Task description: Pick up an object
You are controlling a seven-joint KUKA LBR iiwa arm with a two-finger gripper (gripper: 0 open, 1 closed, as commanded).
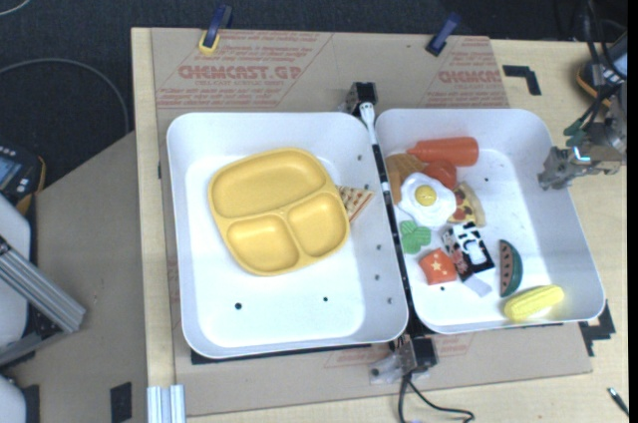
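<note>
The right bin (543, 246) holds several toy foods. An orange-red sausage (446, 150) lies at the back, with a fried egg (426, 196) in front of it. Further forward are a green piece (414, 235), a red piece (438, 265) and a black-and-white item (469, 246). A watermelon slice (508, 267) and a yellow corn cob (533, 302) lie at the front right. My gripper (564, 167) hangs at the bin's right rim, off to the right of the toys, and nothing shows in it.
The left bin (199, 291) carries a yellow divided plate (278, 210), with a waffle piece (355, 201) by its right side. A divider with clamps runs between the bins. Cardboard covers the bench around them, and cables hang at the far right.
</note>
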